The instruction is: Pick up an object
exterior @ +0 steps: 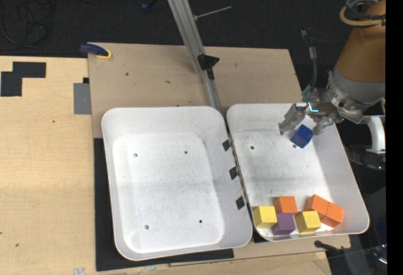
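Observation:
A blue block [302, 136] sits between the fingers of my gripper [301, 131], over the back part of the right bin [352, 179]. The grey fingers [288, 123] flank the block on both sides and appear shut on it. The block is tilted. Along the front wall of the same bin lie several other blocks: a yellow one [265, 214], an orange one [285, 204], a purple one [284, 223], another yellow one [308, 221] and two orange ones [326, 209].
The left bin [119, 123] stands beside the right one, with black clips [232, 172] along the shared edge. A slanted metal rail [189, 28] rises behind the bins. The arm's orange band [365, 34] is at the right.

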